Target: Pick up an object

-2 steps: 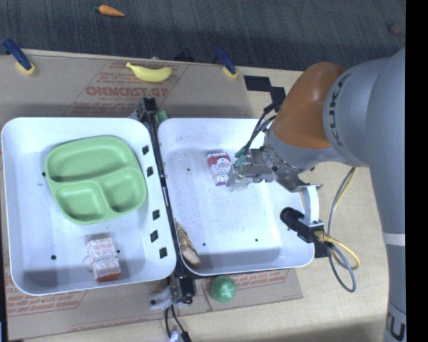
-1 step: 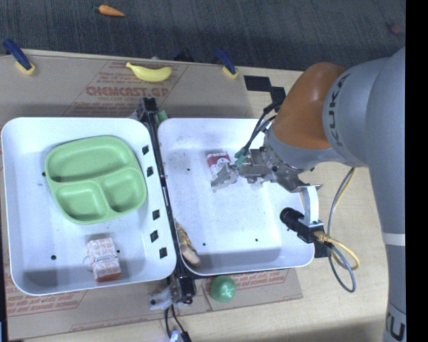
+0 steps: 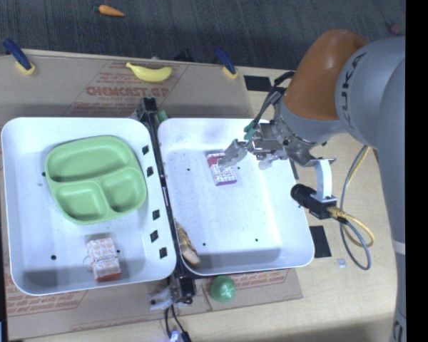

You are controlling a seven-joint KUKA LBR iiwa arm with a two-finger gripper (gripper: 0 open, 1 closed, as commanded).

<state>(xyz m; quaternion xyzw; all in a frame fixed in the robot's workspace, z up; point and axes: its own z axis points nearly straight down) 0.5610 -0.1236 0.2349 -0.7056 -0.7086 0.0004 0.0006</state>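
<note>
A small pink-and-white packet (image 3: 222,169) lies flat in the right bin (image 3: 271,241), toward its far side. The pincer (image 3: 232,155) sits right at the packet's far right edge; whether it is open or closed cannot be told. The left bin (image 3: 21,212) holds a green divided tray (image 3: 94,178).

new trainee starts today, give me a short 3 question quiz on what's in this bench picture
1. True or false: the green divided plate lies in the right bin.
2. Which thing lies nearest the gripper?
A. the yellow banana
B. the small pink and white packet
C. the green ball
3. Fill the gap: the red and white box lies in the ___ bin.

Key
1. False: it lies in the left bin.
2. B, in the right bin just under the gripper.
3. left
</note>
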